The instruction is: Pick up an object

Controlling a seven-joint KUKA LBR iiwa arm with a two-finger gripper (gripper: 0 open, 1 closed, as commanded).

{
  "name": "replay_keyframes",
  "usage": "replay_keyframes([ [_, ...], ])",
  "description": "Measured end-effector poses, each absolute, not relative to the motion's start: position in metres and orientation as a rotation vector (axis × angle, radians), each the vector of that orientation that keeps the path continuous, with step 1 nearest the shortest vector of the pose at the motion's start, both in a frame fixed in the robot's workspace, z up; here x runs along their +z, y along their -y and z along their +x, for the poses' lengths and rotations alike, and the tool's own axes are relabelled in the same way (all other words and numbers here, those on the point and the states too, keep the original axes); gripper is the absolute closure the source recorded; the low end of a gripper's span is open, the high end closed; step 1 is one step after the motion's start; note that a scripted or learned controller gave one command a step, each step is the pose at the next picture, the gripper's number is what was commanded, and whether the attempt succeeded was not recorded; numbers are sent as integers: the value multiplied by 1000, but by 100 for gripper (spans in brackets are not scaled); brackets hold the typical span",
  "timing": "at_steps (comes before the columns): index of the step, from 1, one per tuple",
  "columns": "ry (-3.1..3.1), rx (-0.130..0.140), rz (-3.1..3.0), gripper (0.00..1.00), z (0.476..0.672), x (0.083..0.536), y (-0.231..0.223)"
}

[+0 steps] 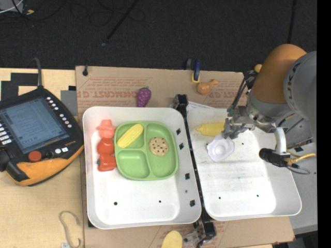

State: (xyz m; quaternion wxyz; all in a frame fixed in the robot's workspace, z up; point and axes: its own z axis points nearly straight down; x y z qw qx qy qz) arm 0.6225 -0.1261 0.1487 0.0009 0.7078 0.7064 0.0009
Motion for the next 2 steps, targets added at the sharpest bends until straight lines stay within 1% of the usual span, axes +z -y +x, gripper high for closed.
replay_keyframes([
  [2, -2220, 3, 2220, 100, 627, 230, 126],
])
